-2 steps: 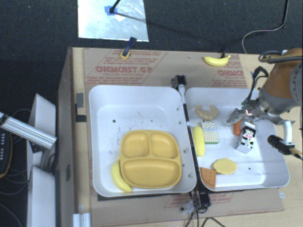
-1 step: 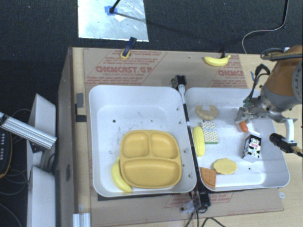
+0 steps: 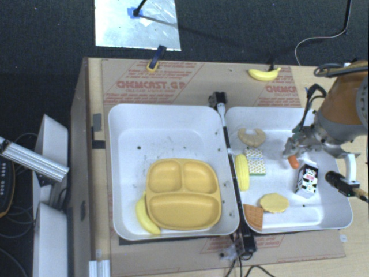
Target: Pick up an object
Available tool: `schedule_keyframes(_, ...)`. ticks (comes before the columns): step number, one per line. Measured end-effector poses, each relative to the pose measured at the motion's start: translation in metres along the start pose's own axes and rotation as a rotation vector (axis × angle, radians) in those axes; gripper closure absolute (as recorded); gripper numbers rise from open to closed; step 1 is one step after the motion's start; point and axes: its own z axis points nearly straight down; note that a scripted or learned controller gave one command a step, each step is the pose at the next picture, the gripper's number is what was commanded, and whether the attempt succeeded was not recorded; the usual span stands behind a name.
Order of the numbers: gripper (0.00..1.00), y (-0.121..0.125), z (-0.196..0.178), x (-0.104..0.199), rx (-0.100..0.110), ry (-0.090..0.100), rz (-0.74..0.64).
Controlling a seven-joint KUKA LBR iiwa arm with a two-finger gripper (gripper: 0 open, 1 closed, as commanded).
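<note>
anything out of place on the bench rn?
One banana lies outside the bins, on the board behind the right bin. A yellow disc leans on edge against the divider. The left bin holds a divided plate overlapping another banana.

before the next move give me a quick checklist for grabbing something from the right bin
1. Gripper over the right bin: ok.
2. Target nearby: orange piece just below the gripper: ok.
3. Something already held: cannot tell.
4. Crowding: black-and-white carton sits close beside the orange piece: not ok.
5. Other items apart from it: round yellow cookie, tan pastry: ok.
</note>
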Motion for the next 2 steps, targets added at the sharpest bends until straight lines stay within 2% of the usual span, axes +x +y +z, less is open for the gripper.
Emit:
schedule_keyframes(1, 1.00, -0.018, -0.038, 0.061, 0.001, 0.001, -0.002)
schedule_keyframes(2, 1.00, -0.079, -0.093, 0.117, 0.001, 0.002, -0.001)
